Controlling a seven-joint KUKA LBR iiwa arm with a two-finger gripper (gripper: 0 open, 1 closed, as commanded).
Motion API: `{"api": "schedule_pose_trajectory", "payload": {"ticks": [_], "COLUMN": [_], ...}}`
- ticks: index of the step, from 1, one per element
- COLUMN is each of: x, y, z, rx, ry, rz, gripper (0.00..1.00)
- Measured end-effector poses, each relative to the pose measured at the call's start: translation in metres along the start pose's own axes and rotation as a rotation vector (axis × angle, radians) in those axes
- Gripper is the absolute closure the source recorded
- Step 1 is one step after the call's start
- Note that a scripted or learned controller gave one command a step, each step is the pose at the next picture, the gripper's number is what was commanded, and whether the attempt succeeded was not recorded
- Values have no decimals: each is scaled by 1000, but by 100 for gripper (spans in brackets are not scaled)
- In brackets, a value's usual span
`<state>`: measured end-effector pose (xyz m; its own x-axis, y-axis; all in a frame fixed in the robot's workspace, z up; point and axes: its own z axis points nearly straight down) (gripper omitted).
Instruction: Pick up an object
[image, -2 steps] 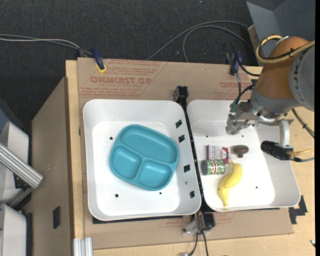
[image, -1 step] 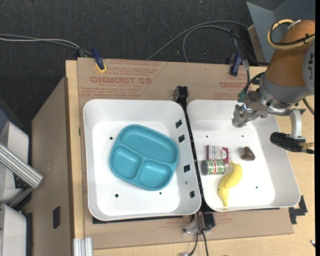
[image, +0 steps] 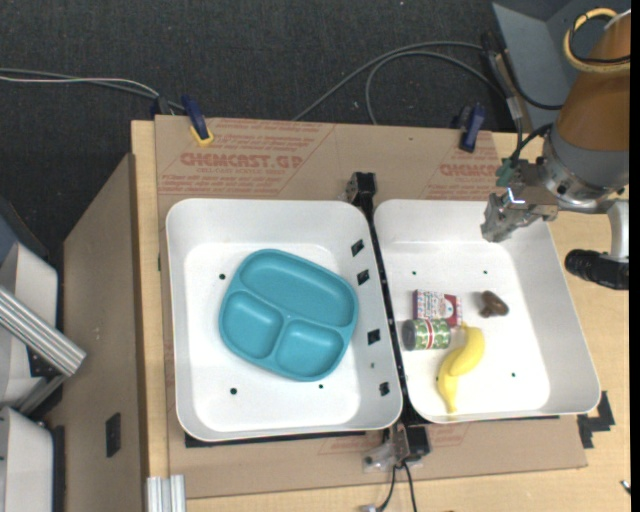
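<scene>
The worktop (image: 250, 150) carries two shallow white bins side by side. The left bin (image: 190, 300) holds a teal divided plate (image: 288, 313), lying flat near its middle. The right bin (image: 560, 330) holds the smaller things, grouped toward its near half: a yellow banana (image: 459, 367), touching a small jar with a green label (image: 430, 334) lying on its side, a red and white packet (image: 435, 304) just behind the jar, and a small brown lump (image: 491, 304) a little to their right. The arm's pincer (image: 500, 222) hangs over the bin's far right corner, well apart from them; from here I can't tell whether it is spread or pressed together.
</scene>
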<state>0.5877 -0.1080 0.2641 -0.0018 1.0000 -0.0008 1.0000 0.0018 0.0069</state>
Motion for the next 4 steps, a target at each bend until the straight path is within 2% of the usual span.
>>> {"api": "schedule_pose_trajectory", "payload": {"ticks": [1,3,4], "x": [43,144,195], "y": [-12,-28,-40], "z": [12,43,32], "rx": [10,11,7], "ry": [3,4,4], "rz": [-3,-5,-5], "gripper": [100,100,100]}}
